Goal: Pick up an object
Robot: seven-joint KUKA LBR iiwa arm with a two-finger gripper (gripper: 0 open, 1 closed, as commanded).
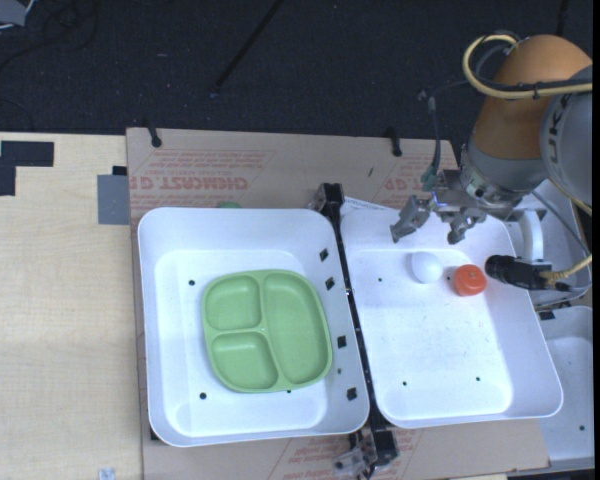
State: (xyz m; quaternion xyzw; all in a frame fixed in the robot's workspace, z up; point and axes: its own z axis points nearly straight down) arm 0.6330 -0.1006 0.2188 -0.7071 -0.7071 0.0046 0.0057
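Hand [424, 236] hangs above the far wall of the right bin [450, 363]. Its two fingers are spread wide and hold nothing. From the one camera above the worktop [50, 298], the likeliest target is a small white ball [425, 266]. It lies on the right bin's floor close to that far wall, almost directly under the open fingers.

To pick it up well, the hand should probably centre over the ball before it drops. The fingers can then go down on either side of the ball and close slowly, since a round, smooth thing is apt to roll or squirt out of a lopsided pinch. The far wall is close, so a steep approach looks safer than a slanted one.

A small orange round object [469, 281] sits just beside the ball, further toward the right bin's right wall. A wide finger could nudge it or trap both things at once.

Beyond the right bin's left wall, the left bin [170, 268] holds a green divided plate [267, 330], well apart from the hand. Both bins rest on a cardboard sheet [230, 168].
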